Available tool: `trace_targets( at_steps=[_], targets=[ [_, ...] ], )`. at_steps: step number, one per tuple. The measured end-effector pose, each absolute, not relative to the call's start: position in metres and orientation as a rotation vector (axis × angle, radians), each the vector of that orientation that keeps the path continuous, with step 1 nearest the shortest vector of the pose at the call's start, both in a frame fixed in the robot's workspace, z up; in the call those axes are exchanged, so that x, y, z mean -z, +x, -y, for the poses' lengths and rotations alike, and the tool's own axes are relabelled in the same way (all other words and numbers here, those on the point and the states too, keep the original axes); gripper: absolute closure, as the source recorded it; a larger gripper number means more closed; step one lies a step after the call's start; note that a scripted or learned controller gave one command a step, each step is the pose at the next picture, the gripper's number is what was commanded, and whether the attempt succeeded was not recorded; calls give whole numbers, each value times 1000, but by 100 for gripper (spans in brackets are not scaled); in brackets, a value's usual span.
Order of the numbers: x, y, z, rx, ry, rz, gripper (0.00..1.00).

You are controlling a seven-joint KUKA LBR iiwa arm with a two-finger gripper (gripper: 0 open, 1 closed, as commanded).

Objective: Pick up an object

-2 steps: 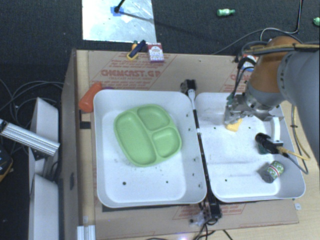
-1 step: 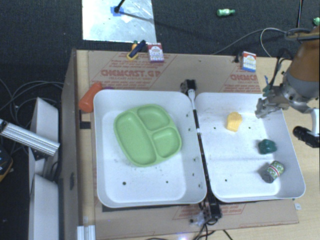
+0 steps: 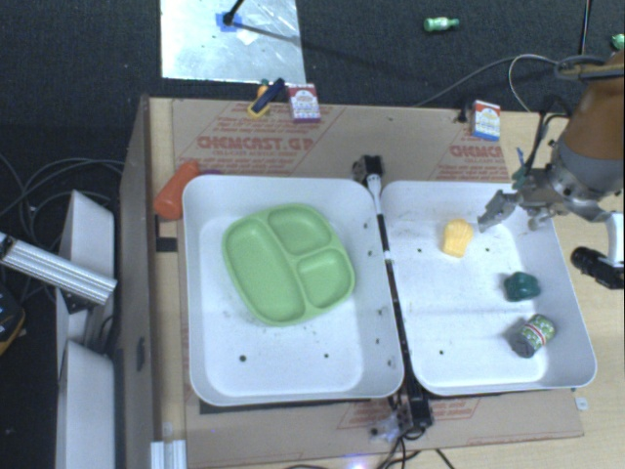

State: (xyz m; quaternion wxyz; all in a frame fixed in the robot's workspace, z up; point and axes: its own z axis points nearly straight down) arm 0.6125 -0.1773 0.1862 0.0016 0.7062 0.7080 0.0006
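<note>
Three small objects lie in the right bin (image 3: pixel 459 360): a yellow block (image 3: pixel 456 238) near the middle top, a dark green lump (image 3: pixel 521 285) to its lower right, and a small can (image 3: pixel 531 335) on its side near the front right corner. My gripper (image 3: pixel 516 213) hangs over the back right part of this bin, just right of and above the yellow block. Its fingers (image 3: pixel 493 210) are spread open with nothing between them.
The left bin (image 3: pixel 225 360) holds a light green divided plate (image 3: pixel 288 262). An orange object (image 3: pixel 176 189) lies outside that bin's back left corner. Two small red and white boxes (image 3: pixel 305 103) (image 3: pixel 485 120) stand on the cardboard behind the bins.
</note>
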Motion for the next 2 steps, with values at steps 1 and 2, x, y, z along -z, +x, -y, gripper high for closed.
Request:
trace_targets(
  at_steps=[1, 2],
  targets=[
    [-84, 630, 135, -2, 2216, -2226, 0],
    [-95, 631, 136, -4, 2212, -2227, 100]
  ],
)
